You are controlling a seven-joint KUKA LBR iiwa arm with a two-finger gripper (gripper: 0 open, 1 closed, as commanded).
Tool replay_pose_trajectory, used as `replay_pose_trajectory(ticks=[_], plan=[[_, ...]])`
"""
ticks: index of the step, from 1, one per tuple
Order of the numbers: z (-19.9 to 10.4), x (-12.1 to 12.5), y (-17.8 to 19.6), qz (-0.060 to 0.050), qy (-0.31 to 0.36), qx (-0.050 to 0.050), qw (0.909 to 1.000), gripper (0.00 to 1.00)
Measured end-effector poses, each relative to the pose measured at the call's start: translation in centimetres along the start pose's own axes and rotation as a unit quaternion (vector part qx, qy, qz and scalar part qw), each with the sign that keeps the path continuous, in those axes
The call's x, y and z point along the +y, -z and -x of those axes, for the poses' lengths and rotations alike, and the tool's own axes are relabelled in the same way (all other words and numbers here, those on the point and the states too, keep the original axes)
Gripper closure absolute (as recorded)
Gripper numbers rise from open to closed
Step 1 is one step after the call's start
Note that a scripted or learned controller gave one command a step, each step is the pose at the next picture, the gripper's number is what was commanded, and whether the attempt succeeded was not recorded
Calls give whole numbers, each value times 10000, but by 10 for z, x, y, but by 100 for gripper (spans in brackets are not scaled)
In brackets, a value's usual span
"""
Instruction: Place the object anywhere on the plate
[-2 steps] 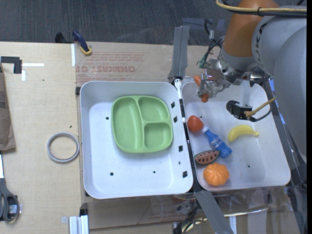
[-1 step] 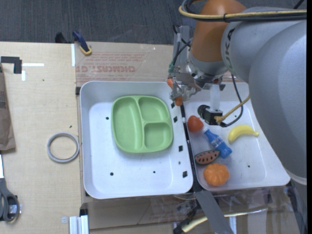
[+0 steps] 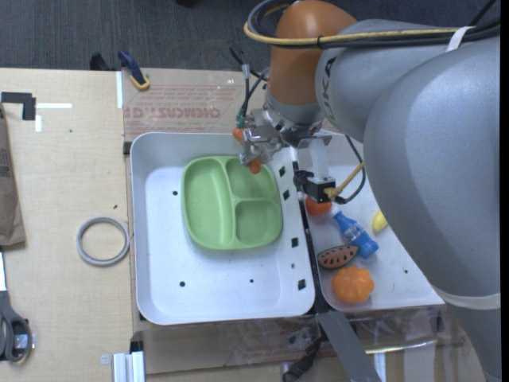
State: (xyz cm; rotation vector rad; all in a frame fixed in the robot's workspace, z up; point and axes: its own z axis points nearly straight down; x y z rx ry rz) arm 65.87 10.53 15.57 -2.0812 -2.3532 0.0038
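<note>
**Gripper poised over the plate's far right corner with a small orange piece at its tip**

The gripper (image 3: pixel 253 151) hangs from the grey arm (image 3: pixel 413 134) just below the orange band (image 3: pixel 306 34), at the far right corner of the green plate (image 3: pixel 232 204). A small orange object (image 3: pixel 254 165) shows right at its lower end, over the plate's rim; another orange speck sits at the gripper's left side. How far the gripper is spread cannot be told from this angle, nor whether the orange object is truly pinched or only lies beneath it.

The surface is pale wood, with a grey ring (image 3: pixel 103 239) lying near its left edge, a blue clamp (image 3: pixel 134 69) at the far edge, and scissors (image 3: pixel 13 334) at the near left corner. A brown cardboard sheet with red print (image 3: pixel 183 106) lies behind the bins. The left bin (image 3: pixel 215 293) carries the plate in its far half. The right bin (image 3: pixel 398 285), largely under the arm, holds a blue bottle (image 3: pixel 355 234), a yellow piece (image 3: pixel 379 221), a red-orange ball (image 3: pixel 318 207), a brown spotted oval toy (image 3: pixel 337 255) and an orange pumpkin-shaped toy (image 3: pixel 352 285). Beyond the surface lies dark grey carpet.

The plate is light green, rounded, with three compartments: one long one on the left and two smaller ones on the right.
</note>
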Motion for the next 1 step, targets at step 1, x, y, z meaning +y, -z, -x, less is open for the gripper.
replay_pose_trajectory(ticks=[1], plan=[[0,0,0,1,0,0,10000,0]])
